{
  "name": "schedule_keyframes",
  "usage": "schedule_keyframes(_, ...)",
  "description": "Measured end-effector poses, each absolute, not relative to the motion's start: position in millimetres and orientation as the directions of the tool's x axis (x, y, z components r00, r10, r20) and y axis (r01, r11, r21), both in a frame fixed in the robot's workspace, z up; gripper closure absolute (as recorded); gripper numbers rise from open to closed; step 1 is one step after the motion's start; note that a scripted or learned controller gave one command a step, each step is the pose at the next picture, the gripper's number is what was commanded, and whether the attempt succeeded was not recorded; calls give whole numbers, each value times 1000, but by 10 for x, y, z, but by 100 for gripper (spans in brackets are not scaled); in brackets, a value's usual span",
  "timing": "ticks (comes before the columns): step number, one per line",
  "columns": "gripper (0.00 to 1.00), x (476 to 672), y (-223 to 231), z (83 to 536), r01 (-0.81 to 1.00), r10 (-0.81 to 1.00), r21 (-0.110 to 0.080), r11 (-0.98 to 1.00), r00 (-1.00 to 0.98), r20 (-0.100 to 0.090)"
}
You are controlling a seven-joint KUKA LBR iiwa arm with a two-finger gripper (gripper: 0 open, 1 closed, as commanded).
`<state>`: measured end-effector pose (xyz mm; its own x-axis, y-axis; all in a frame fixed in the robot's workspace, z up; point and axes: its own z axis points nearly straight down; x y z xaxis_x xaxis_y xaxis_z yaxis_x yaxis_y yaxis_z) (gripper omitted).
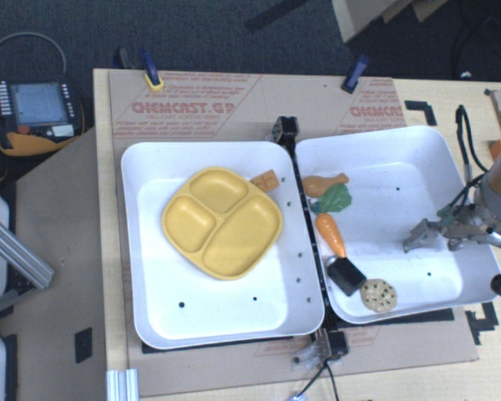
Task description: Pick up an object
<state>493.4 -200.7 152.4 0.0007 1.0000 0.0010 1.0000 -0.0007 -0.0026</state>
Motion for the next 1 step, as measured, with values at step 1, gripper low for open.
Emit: schedule_keyframes(1,0,4897,-2077,1066,1000,1000,-4,-1,1,3)
